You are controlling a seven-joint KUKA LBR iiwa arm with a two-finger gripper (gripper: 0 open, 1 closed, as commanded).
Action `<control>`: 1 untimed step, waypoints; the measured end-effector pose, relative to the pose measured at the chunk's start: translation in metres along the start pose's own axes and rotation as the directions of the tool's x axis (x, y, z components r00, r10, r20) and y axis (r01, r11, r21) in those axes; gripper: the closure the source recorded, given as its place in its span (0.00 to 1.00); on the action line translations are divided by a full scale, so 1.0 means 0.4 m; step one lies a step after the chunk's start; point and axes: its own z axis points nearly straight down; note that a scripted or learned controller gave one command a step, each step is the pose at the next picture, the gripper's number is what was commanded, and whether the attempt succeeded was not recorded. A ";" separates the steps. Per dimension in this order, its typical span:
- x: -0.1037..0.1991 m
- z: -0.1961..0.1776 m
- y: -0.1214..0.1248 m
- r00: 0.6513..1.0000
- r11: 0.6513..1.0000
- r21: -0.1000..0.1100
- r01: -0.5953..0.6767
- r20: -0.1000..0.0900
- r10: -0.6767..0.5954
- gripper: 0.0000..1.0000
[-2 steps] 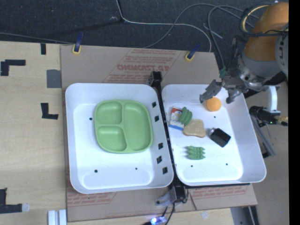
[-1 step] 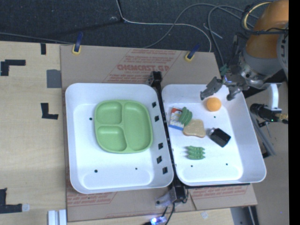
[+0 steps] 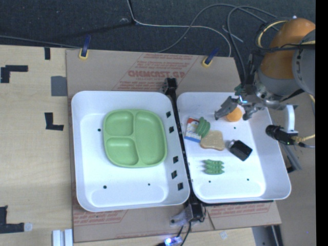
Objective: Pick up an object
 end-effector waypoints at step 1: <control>-0.015 0.121 -0.016 1.000 1.000 0.000 0.000 0.000 0.000 0.00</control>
